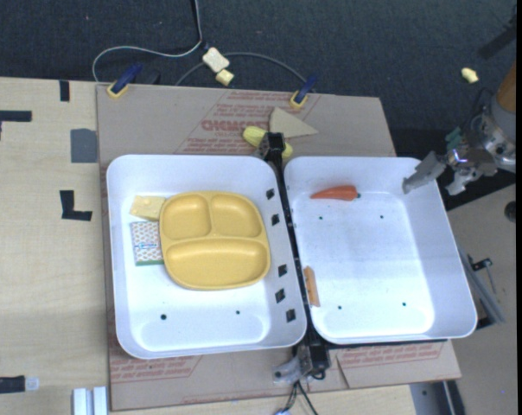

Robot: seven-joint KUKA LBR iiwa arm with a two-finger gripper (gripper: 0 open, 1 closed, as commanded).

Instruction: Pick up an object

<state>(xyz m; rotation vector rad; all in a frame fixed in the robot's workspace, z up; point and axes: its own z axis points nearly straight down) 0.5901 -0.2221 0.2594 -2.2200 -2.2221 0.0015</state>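
Carrot (pixel 334 194) is the little orange thing lying flat near the far wall of the right bin (pixel 434 271), close to the middle where the two bins meet. It lies on its side, pointing left and right. Nothing is touching it. A thin orange-brown stick (pixel 311 286) lies by the left wall of that same bin, well apart from the carrot. The gripper (pixel 427 175) is at the far right corner of the right bin, over the rim, and away from the carrot. One grey finger pokes out toward the bin. I cannot tell if it is wide or closed, and I see nothing held in it. The left bin (pixel 123 232) has a yellow tray (pixel 214 239) with three parts lying flat in the middle. A pale yellow block (pixel 147 207) sits just beside the tray on its left, at the far side. A small patterned pad (pixel 145 241) with a green edge lies just in front of that block, also next to the tray. Both bins sit on brown cardboard (pixel 347 124).
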